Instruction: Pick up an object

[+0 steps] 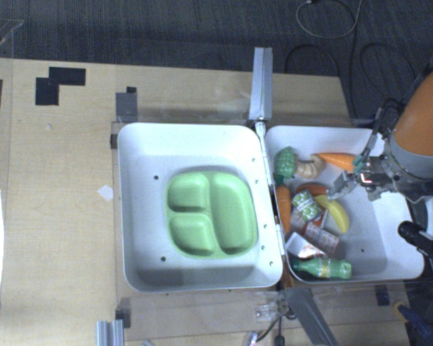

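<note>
The scene is lit evenly and softly from above. A white glare streak is seen at the far left of the bench (29, 215). Soft shadow is cast inside the left bin (141, 265) along its near wall. Everything is rendered slightly soft, and small details in the right bin (390, 258) are blurred.
</note>
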